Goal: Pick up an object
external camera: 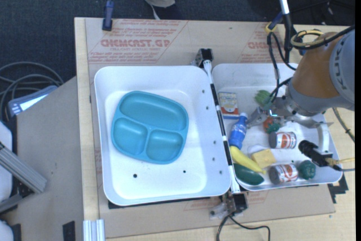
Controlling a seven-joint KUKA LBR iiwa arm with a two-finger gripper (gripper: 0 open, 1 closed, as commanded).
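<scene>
Claw point(269, 119) lowered into cluttered right white bin point(248, 71), right of frame, beside small red-and-white can point(282, 140) and blue plastic bottle point(237, 131); open or closed impossible to tell. Probably poised there to pick one. Blue divided plate point(149, 127) left alone in left bin.

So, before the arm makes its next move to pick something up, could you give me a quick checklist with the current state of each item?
1. Gripper is over the right bin: ok.
2. Objects within reach, such as the blue bottle and a can: ok.
3. An object seen between the fingers: not ok, none seen.
4. Finger opening: cannot tell.
5. Left bin has room beside the blue plate: ok.
</scene>
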